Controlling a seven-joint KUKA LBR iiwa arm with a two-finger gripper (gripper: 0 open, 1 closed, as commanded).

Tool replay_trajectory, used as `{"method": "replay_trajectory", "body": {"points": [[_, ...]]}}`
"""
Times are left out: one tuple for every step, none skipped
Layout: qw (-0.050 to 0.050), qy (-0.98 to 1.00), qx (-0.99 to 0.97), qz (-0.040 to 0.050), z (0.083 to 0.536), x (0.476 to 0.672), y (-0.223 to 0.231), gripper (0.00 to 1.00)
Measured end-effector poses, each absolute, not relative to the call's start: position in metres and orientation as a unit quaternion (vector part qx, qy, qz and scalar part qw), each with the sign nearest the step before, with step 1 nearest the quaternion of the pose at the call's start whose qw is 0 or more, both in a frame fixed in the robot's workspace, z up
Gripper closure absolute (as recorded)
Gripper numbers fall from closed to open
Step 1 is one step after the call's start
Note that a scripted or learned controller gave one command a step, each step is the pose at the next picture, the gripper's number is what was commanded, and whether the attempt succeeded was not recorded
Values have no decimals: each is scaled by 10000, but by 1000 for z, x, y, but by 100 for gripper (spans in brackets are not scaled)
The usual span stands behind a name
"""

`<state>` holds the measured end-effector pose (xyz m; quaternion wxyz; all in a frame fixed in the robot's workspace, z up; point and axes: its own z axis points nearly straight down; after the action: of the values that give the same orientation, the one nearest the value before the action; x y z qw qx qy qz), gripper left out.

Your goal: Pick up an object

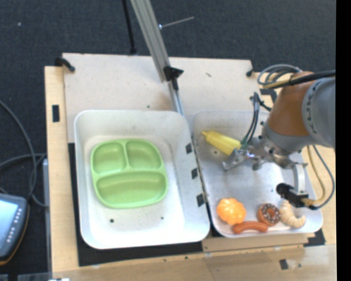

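Observation:
In the right bin [245, 186], a yellow corn-like piece [221, 141] lies near the far left corner. My gripper [238, 157] hangs low over the bin floor, just right of and below the yellow piece's near end, close to it or touching it. Whether the piece is in its grasp is unclear. Along the bin's near edge lie an orange pumpkin-like toy [230, 210], a red sausage [250, 228], a chocolate doughnut [269, 213] and a beige pastry-like piece [292, 214].
The left bin [88, 215] holds a green divided plate [128, 172]. A slanted metal rail [155, 34] runs down to the gap between the bins. Cables loop around the wrist [286, 119] at the right.

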<state>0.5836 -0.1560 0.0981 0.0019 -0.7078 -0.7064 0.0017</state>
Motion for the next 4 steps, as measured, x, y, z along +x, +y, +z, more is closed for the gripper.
{"method": "replay_trajectory", "body": {"points": [[18, -7064, -7078, 10, 101, 518, -125, 0], [-7, -7064, -7078, -2, 101, 490, -119, 0], [-24, -7036, -7106, -19, 112, 491, -120, 100], [-11, -7079, -7063, -2, 101, 490, -104, 100]]}}
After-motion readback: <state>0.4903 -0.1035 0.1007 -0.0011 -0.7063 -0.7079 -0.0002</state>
